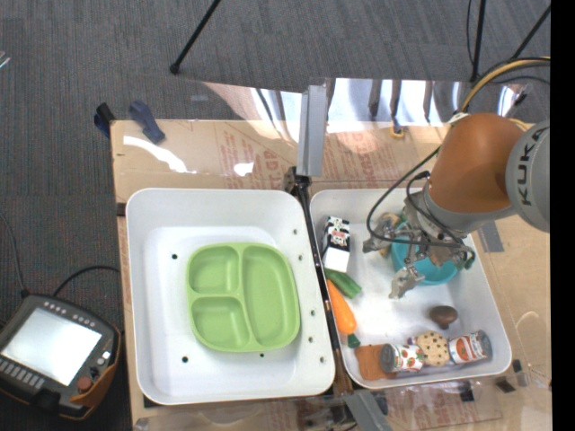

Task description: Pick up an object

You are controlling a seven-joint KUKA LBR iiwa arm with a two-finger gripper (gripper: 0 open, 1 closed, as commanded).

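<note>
My gripper [411,268] hangs low over the right bin [496,317], under the arm's orange band [472,164]. Its metal parts sit above a teal bowl [440,272] and hide most of it. Nothing shows held in the gripper. To the left stands a small black-and-white milk carton [337,242]. Below the carton lie a green vegetable [345,284] and an orange carrot [341,312]. A brown lump [443,315] rests just below the bowl. Along the front wall lie a cookie [432,348], two cans [401,358] [470,347] and an orange-brown piece [368,363].
The left bin [162,232] holds a green divided plate [243,296] in its middle. A grey post [311,137] rises behind the seam between the bins. A pendant with a screen [54,353] lies on the floor at the lower left.
</note>
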